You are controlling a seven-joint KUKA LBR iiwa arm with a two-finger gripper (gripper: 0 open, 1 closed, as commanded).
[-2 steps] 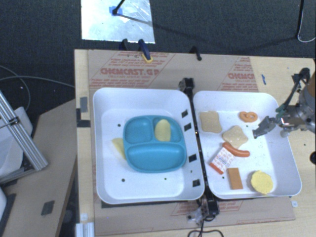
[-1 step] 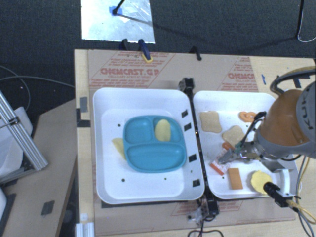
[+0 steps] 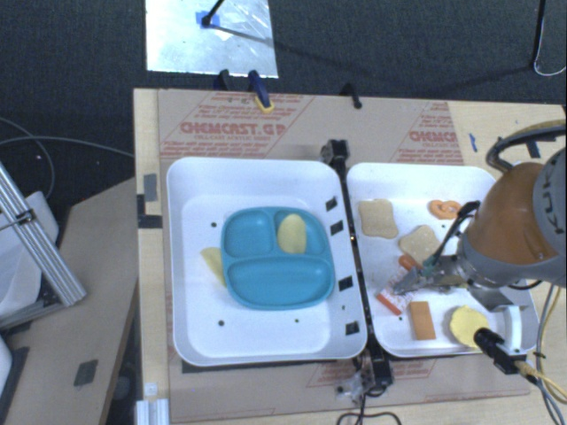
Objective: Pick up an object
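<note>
My gripper [image 3: 406, 282] is low over the right bin [image 3: 394, 180], near its left-middle. Just above it lies a small orange-red piece [image 3: 405, 261], and just below it a small orange stick [image 3: 388, 304]. A tan bread-like slice [image 3: 378, 218] and a second tan piece [image 3: 419, 240] lie further back. An orange pretzel-shaped item [image 3: 444, 208] sits at the back right. A brown rectangular cracker [image 3: 422, 320] and a yellow round item [image 3: 464, 323] lie near the front edge. I see nothing clearly held.
The left bin [image 3: 190, 237] holds a blue divided plate [image 3: 276, 277] with a yellow lump [image 3: 292, 233] in its upper right compartment, and a pale yellow piece [image 3: 212, 262] beside the plate. A black divider [image 3: 347, 237] separates the bins. The arm [image 3: 514, 228] covers the right bin's right side.
</note>
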